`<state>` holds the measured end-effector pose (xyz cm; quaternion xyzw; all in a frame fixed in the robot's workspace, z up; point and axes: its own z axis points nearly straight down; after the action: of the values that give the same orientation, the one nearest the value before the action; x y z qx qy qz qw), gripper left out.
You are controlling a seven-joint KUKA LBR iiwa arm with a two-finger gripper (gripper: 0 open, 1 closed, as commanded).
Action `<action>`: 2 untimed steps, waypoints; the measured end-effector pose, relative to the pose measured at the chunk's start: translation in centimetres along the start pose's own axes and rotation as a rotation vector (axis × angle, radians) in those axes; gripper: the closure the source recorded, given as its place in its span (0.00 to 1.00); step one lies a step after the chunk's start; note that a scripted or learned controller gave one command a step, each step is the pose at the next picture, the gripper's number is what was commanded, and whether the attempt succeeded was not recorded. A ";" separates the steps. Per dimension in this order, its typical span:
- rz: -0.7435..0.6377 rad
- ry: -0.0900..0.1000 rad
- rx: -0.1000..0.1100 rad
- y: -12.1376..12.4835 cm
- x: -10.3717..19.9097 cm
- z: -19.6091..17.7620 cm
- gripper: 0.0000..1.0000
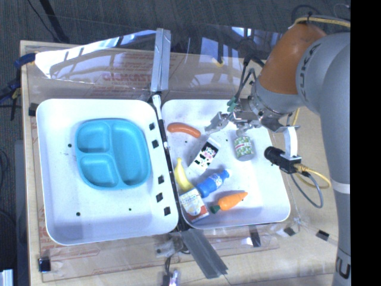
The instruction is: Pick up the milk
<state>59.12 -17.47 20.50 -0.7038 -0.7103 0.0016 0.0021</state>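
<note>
While the arm (309, 58) reaches in from the right, its end effector (229, 119) hangs over the upper middle of the right bin (271, 204), fingers spread wide with nothing between them. Milk carton (205, 155) (white with black cow patches) lies flat and slantwise just below and left of the fingertips, near but apart.

Neighbours in the right bin: sausage (183, 130) up-left of the milk, banana (183, 174) against the divider, blue bottle (212, 183) just beside the carton's lower end, small jar (243, 147) to the right, carrot (229, 201) and a snack pack (192, 205) lower down. Left bin (53, 219) holds a blue tray (113, 152).

Judgement: approach not yet closed. To do it well, shift down-left until centred over the carton, turn the fingers across its narrow width, descend straight, keep clear of the bottle, close only once both fingers flank the sides
</note>
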 end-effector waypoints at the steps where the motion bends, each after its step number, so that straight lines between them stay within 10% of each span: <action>1: -0.061 -0.001 -0.004 -1.9 0.1 11.4 0.00; 2: -0.065 -0.002 -0.003 -1.9 0.1 10.4 1.00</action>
<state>57.16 -17.37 10.12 -0.6803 -0.7329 0.0012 0.0006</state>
